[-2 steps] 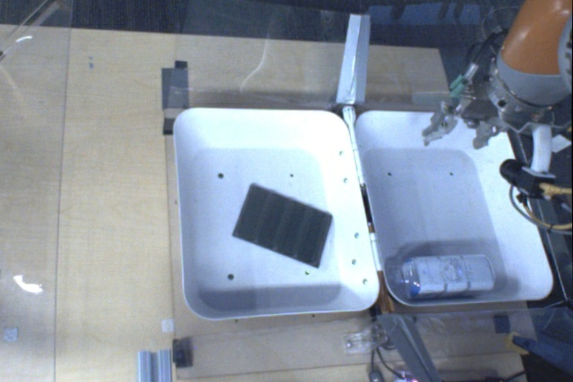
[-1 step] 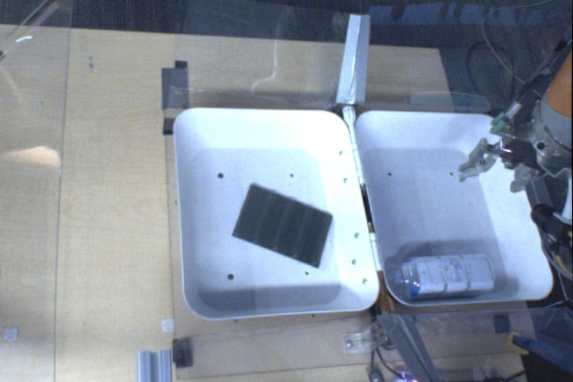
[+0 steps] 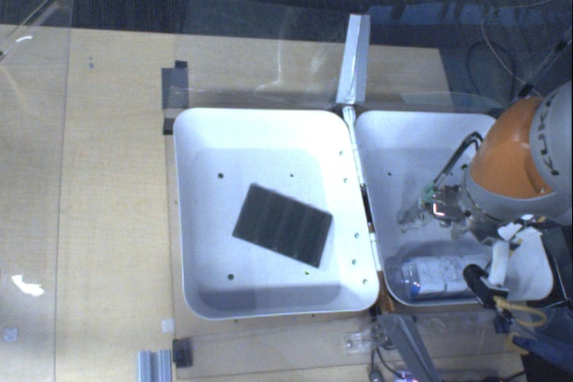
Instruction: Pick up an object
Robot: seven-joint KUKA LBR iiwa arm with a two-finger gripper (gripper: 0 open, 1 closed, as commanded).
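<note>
A clear bottle [image 3: 436,275] is seen lying on its side in the right bin [image 3: 394,152], near the front wall. The gripper [image 3: 445,208] is seen above it, but its state cannot be told. The bottle should be grabbed across its middle.

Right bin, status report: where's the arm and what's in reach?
Gripper low over right bin, finger state unclear. Clear plastic bottle lying at bin's near edge, not held. Dark flat pad in left bin, untouched.
</note>
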